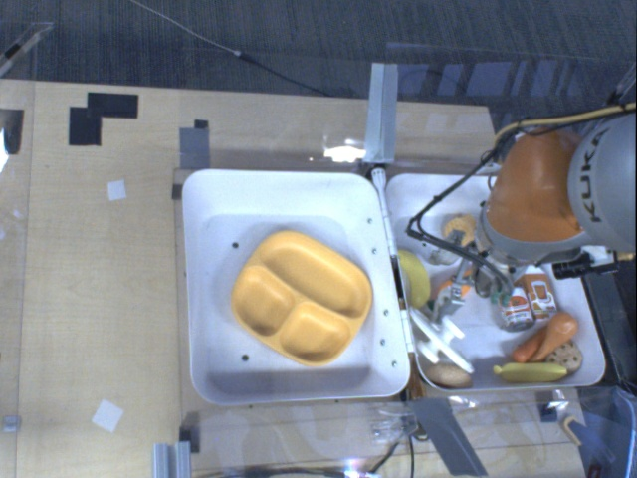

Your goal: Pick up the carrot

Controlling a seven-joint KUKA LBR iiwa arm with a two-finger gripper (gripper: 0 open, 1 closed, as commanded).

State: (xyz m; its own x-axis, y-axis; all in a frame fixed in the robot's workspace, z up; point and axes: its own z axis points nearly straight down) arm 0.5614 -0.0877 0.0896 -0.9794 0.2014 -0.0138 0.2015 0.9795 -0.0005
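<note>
The carrot (545, 337) is orange and lies slanted near the front right corner of the right bin (593, 366). It rests between a small can (526, 305) and a brown cookie (568, 358). My gripper (472, 289) hangs below the arm's orange band (535, 192) over the middle of the right bin. It is left of the can and roughly a hand's width left of the carrot. It is not touching the carrot. A small orange-and-white item (457, 294) sits right beside the gripper tip.
The left bin (209, 267) holds a yellow divided plate (299, 295). In the right bin lie a yellow-green fruit (415, 278), white utensils (440, 334), a potato (449, 374), a yellow-green pod (529, 371) and a tan ring (459, 228). Black cables (438, 207) loop off the arm.
</note>
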